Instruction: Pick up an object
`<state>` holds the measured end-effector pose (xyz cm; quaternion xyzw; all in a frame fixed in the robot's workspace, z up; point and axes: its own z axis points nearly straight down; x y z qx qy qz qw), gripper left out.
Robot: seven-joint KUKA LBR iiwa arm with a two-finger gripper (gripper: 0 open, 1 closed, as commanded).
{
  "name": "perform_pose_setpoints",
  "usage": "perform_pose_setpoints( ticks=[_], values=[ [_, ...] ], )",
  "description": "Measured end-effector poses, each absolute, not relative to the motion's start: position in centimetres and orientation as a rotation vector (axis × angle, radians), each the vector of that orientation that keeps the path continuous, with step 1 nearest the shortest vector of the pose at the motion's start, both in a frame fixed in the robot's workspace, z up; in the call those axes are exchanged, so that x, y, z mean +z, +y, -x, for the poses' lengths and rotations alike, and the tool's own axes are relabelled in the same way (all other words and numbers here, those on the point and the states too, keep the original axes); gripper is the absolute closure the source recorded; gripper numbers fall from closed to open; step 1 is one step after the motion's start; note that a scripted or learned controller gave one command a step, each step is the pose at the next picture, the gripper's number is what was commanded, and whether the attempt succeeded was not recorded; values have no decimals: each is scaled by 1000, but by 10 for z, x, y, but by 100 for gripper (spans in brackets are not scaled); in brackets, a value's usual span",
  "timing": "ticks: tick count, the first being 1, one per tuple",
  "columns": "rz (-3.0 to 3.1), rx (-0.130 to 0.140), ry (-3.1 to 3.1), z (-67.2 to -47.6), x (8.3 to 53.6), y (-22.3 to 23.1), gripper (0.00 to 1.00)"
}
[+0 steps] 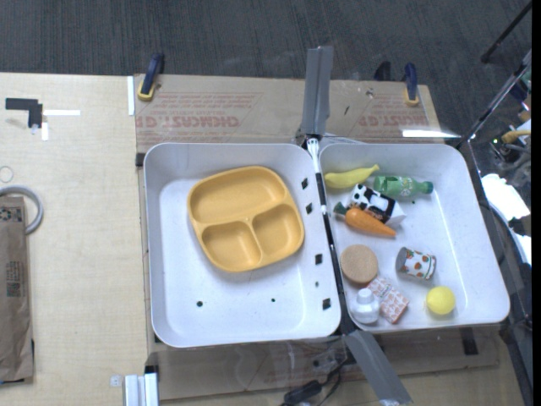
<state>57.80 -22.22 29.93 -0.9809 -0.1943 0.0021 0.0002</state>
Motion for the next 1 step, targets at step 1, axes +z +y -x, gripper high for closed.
perform_pose_setpoints(
  ticks=[1],
  values=[
    [3013,7,-887,-550,440,-220,100]
  ],
)
